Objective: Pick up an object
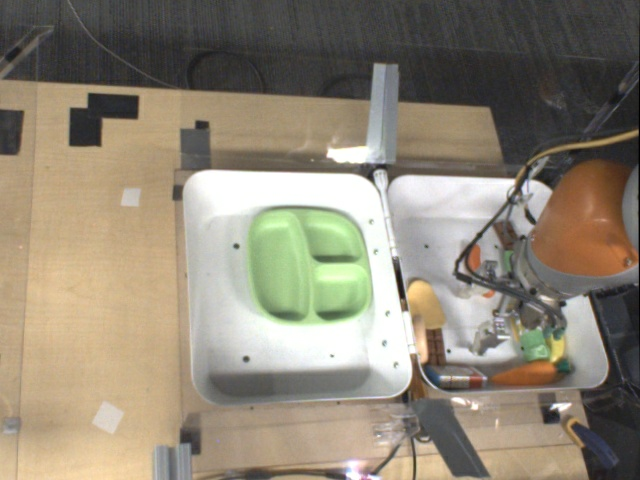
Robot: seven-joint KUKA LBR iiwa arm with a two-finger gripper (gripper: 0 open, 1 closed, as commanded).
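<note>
On the wooden table the left bin holds a pale green divided tray, lying flat near its middle; the right bin sits just beside it, their rims touching along the centre; at the right bin's lower left a wooden-handled brush lies against the wall; along its front edge lie a small dark and red cylinder, then an orange carrot, with a green block just above the carrot; the gripper hangs low over this cluster beneath the orange-banded arm; whether its fingers are spread or closed I cannot tell.
</note>
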